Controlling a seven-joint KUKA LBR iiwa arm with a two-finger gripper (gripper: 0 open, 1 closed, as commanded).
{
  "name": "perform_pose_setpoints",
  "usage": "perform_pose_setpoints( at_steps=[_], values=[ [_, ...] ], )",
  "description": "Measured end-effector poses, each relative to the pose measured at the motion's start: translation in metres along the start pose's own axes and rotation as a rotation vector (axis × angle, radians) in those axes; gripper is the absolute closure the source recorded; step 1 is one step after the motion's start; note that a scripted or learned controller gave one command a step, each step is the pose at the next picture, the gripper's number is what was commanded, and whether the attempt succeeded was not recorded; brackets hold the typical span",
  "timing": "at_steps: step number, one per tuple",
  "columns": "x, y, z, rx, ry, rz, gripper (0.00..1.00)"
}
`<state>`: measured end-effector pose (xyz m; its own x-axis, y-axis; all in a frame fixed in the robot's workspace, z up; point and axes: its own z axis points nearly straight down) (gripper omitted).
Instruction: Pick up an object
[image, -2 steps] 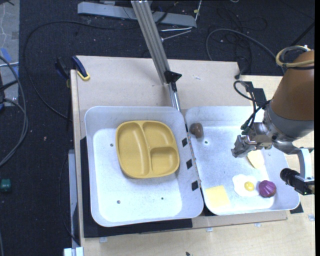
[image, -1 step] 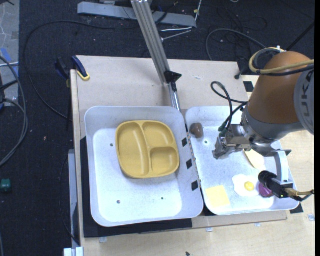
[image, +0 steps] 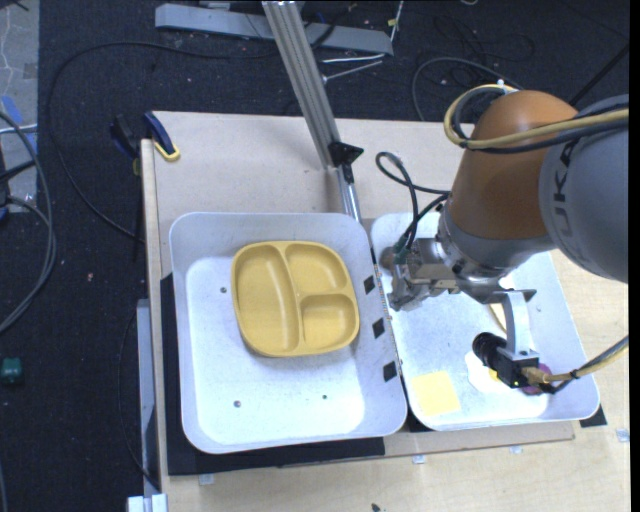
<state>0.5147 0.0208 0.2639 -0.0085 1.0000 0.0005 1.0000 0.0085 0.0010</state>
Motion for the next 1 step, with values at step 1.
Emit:
perform_pose_setpoints(
  at_steps=[1],
  values=[
    [0.0615, 0.0130, 0.0131, 0.001, 0.000, -0.001, 1.00]
  ],
)
